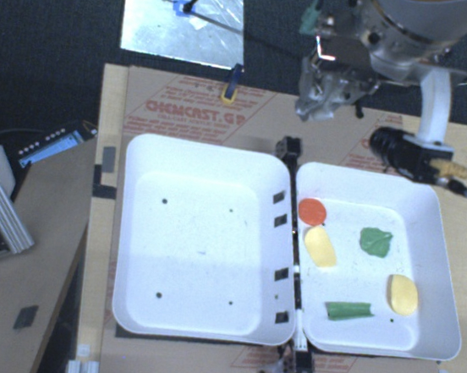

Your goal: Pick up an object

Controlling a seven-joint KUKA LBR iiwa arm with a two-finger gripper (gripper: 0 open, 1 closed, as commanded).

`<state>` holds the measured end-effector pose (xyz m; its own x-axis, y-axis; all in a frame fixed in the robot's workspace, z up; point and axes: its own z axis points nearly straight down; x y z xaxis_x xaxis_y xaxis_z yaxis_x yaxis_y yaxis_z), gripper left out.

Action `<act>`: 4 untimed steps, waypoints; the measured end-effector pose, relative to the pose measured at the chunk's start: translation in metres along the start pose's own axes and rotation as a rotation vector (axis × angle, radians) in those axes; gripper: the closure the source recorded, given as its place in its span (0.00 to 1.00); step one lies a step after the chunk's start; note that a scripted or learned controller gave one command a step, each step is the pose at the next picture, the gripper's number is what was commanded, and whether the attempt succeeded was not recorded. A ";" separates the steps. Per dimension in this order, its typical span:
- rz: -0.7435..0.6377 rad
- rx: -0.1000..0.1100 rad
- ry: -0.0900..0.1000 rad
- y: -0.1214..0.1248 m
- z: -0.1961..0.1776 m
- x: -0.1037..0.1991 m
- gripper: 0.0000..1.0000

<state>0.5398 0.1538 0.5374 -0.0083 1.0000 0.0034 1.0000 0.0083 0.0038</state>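
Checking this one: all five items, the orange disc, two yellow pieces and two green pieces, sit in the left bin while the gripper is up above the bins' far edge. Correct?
Not quite. The camera view shows the orange disc, two yellow pieces and two green pieces in the right bin, not the left bin. The gripper is indeed above the bins' far edge.

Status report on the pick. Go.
Gripper high above the bins' far edge, holding nothing seen. Five objects in right bin; orange disc nearest. Path clear.
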 end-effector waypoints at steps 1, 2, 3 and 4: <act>0.002 0.003 -0.002 -0.011 0.003 0.017 1.00; 0.003 0.002 -0.002 -0.014 0.002 0.033 1.00; 0.002 0.003 -0.002 -0.029 0.003 0.052 1.00; 0.002 0.004 -0.002 -0.054 0.003 0.075 1.00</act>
<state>0.4853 0.2285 0.5349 -0.0066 1.0000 0.0017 1.0000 0.0066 0.0003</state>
